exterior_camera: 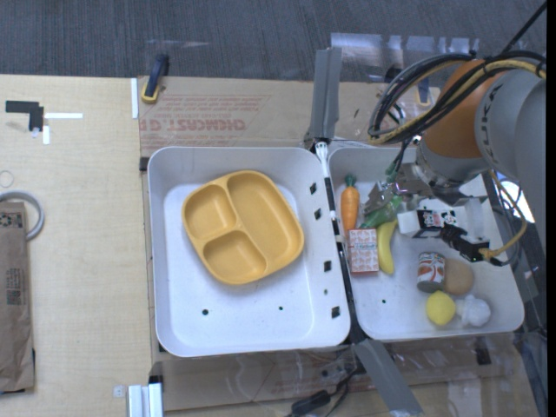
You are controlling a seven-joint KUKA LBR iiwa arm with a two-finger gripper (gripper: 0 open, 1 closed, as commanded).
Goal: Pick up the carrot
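Note:
The carrot point(349, 206) is orange with a green top and lies along the left wall of the right bin point(382, 313), its green end pointing to the back. My gripper point(388, 197) hangs low in the same bin, just right of the carrot and apart from it, over some green items. The arm's orange band and grey wrist cover the gripper from above.
A yellow divided plate point(242, 225) lies in the left bin point(243, 324). In the right bin are a small red-and-white box point(363, 251), a banana point(386, 248), a can point(430, 270), a brown round item point(458, 278), a lemon point(440, 308) and a white item point(474, 311).

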